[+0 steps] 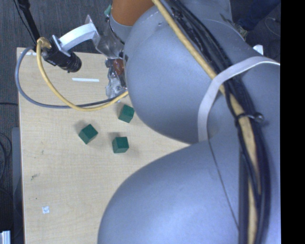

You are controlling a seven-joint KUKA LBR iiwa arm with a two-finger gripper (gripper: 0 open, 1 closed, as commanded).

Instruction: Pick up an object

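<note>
Arm looming over a wooden bench top with three green cubes.

Grey arm (190,95) fills the right and lower part of the view, its orange band (128,12) at the top edge, and the gripper (114,78) hangs below that band, just above the pale wooden surface (52,181). Whether its metal tips are apart or together I cannot tell, since they blur into one shiny shape; no cube sits between them. Three green cubes lie on the wood: one (126,114) just below the gripper and beside the arm's edge, one (88,133) further left, one (120,144) lowest. A yellow cable (62,100) and a grey cable (28,97) loop across the surface to a black cylinder (62,59) on a white bracket (76,35) at upper left. A thin white strip (86,79) lies left of the gripper.
</note>
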